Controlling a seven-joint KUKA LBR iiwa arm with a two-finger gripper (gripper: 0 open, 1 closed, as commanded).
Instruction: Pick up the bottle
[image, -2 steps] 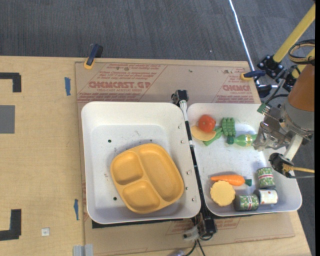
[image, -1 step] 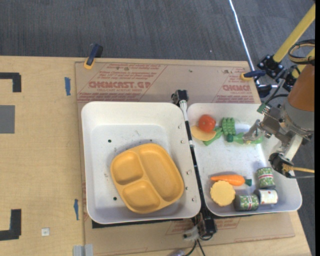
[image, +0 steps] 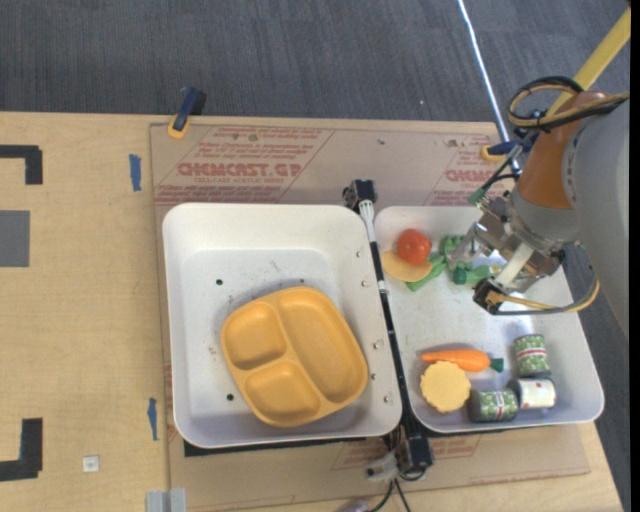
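Nearest you, at the near edge of the right-hand shallow white bin (image: 590, 405), lies what looks most like the bottle: a small green-labelled bottle (image: 493, 404) on its side. A small white cylinder (image: 537, 393) is just to its right; you cannot tell if the two touch. A second green-labelled container (image: 530, 355) stands just beyond the cylinder. Left of the bottle sits a round yellow scalloped disc (image: 445, 386), and beyond that an orange toy carrot (image: 457, 357) lies crosswise.

Farther back in the same bin you see a red toy tomato (image: 413, 244) resting on a flat yellow slice (image: 400, 266), with green toy vegetables (image: 452, 262) just to their right.

The grey arm's two-finger gripper (image: 492, 268) hangs over the far right part of this bin, just beside the green vegetables and well apart from the bottle. You cannot tell from this angle whether it is released or clenched, and nothing can be seen in its grasp.

The left-hand white bin (image: 190, 300) holds a yellow three-compartment plastic plate (image: 292, 353).
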